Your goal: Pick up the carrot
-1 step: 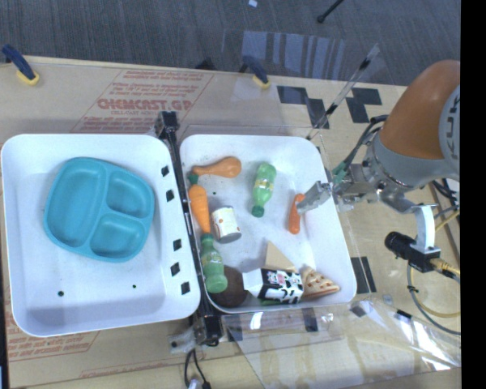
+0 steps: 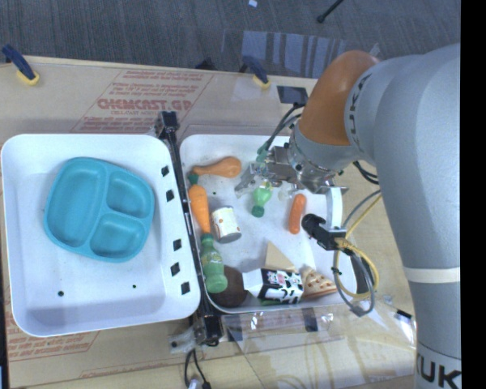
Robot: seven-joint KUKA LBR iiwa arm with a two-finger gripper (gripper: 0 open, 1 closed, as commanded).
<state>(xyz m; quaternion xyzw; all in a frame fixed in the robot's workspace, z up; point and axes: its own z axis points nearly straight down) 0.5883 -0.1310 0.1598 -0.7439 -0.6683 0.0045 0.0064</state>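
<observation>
The carrot (image 2: 198, 207), orange with a small green top, lies lengthwise along the left wall of the right bin (image 2: 245, 147). My gripper (image 2: 262, 177) hangs over the upper middle of that bin, right of and slightly behind the carrot. It is apart from the carrot. A small green toy (image 2: 261, 198) sits directly under the gripper, partly hidden by it.
In the right bin lie a drumstick (image 2: 218, 167), a white can (image 2: 225, 224), an orange sausage-like piece (image 2: 296, 213), a green bottle (image 2: 214, 266), a cheese wedge (image 2: 277, 256) and a black-and-white carton (image 2: 281, 285). The left bin (image 2: 32, 298) holds a blue divided plate (image 2: 97, 207).
</observation>
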